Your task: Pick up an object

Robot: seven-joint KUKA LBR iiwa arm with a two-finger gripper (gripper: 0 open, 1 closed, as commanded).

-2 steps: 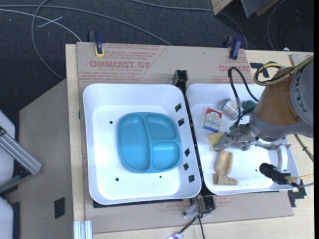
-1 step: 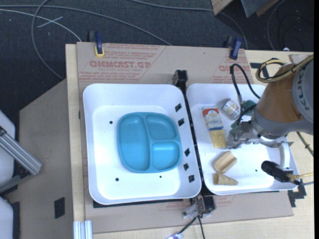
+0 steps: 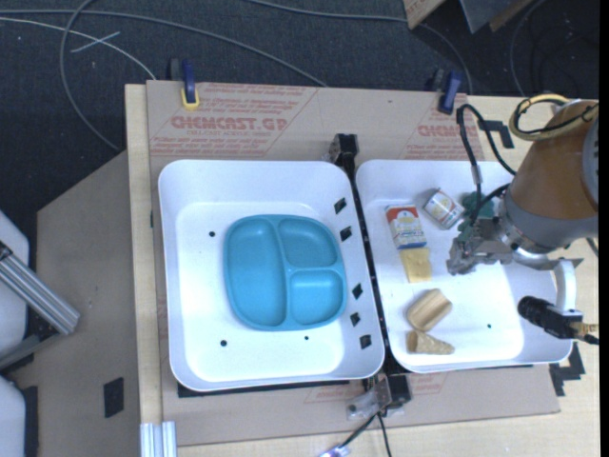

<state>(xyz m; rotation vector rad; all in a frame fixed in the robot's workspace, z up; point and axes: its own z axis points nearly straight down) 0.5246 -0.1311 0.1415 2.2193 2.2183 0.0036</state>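
Two white bins sit side by side on the tabletop (image 3: 143, 255). Left bin (image 3: 181, 284) carries a blue divided tray (image 3: 284, 272). Right bin (image 3: 495, 341) carries the small items and the arm (image 3: 557, 188), reaching in from the right. Hand (image 3: 468, 253) hangs low over the right bin's middle, near its bare floor; nothing visible between its parts, and whether it is apart or together cannot be told from this angle. Candidate objects, larger to smaller: tan block (image 3: 427, 308) near the front; red-and-white carton (image 3: 405, 227) just left of the hand; yellow piece (image 3: 417, 264) touching the carton's near end; pale wedge (image 3: 430, 344) below the block; silvery can (image 3: 439, 208) at the back. Step, by my reading: approach, no grasp yet. Next move calls for centring over one item, likely the yellow piece or carton, then descending squarely.
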